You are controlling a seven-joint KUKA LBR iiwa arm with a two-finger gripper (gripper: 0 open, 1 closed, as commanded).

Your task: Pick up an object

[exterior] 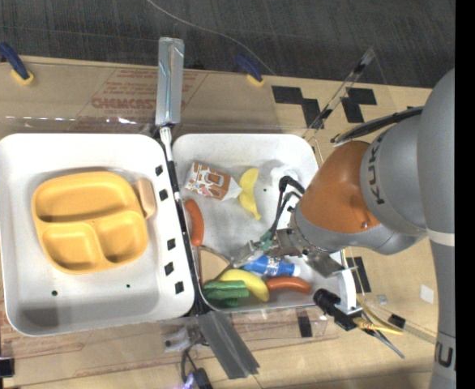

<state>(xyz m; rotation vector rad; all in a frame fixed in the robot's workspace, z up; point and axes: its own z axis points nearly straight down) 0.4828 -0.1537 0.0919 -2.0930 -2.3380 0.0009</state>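
Note:
My gripper [268, 245] reaches down into the right bin [298, 148], low over its front middle, under the orange wrist band. Just below it lies a blue and white bottle-like item [267, 267]. Along the front wall lie a yellow banana [248, 285], a green piece [225, 294] and an orange-red sausage shape [290, 285]. Further back lie a brown and white snack packet [207, 182], a yellow fruit piece [250, 191] and an orange hot dog [194, 221] by the left wall. The arm hides the bin's right part.
The left bin [27, 298] holds a yellow divided tray [89, 220] with a tan piece [146, 197] at its right side. A black divider [175, 241] runs between the bins. Cardboard and black markers cover the bench behind.

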